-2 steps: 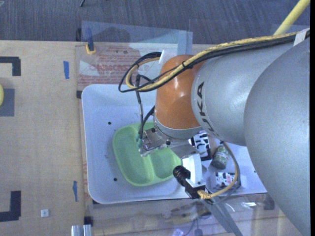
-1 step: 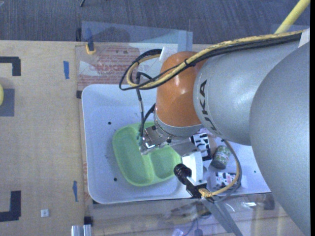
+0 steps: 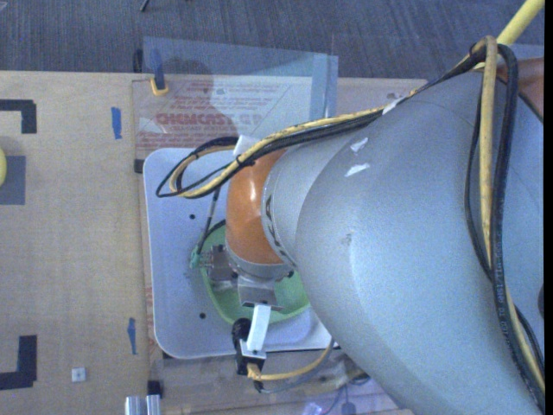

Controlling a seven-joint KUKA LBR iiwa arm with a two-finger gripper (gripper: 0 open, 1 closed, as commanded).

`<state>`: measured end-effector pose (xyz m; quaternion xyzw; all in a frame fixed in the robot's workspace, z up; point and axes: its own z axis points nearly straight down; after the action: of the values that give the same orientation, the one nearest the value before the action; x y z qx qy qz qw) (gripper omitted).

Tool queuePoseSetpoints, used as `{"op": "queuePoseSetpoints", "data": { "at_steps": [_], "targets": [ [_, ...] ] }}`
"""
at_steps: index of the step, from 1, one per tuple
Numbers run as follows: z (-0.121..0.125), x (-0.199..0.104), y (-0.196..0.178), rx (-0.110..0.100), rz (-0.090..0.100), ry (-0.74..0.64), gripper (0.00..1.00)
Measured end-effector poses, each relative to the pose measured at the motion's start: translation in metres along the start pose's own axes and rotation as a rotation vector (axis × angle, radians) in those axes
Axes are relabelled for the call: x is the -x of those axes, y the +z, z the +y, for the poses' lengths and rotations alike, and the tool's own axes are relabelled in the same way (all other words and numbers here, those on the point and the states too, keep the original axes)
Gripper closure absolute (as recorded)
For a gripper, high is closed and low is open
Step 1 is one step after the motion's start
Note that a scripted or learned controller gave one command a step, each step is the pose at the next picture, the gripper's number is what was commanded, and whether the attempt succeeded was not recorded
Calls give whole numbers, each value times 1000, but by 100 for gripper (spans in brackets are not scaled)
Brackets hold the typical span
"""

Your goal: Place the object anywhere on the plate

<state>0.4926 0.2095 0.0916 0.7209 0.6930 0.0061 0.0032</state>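
Observation:
A pale green plate (image 3: 294,305) lies in the white bin (image 3: 173,258), mostly covered by my arm. My wrist with its orange band (image 3: 251,214) hangs directly over the plate, and the gripper beneath it is hidden by the wrist body. The object itself is hidden from this angle.
The big grey arm (image 3: 415,232) fills the right half of the view, with yellow and black cables (image 3: 207,175) looping over the bin. A clear plastic sheet over a printed sign (image 3: 233,102) lies behind the bin. Bare wooden bench (image 3: 69,232) spreads to the left.

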Motion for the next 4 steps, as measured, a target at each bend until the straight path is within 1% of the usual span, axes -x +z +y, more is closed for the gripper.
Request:
{"op": "queuePoseSetpoints", "data": {
  "at_steps": [1, 2, 3, 4],
  "targets": [
    [-5, -16, -137, -15, -4, -134, 100],
    [24, -8, -3, -7, -3, 35, 100],
    [93, -21, -195, -13, -6, 124, 100],
    [85, -20, -90, -17, -4, -172, 100]
  ]
}}
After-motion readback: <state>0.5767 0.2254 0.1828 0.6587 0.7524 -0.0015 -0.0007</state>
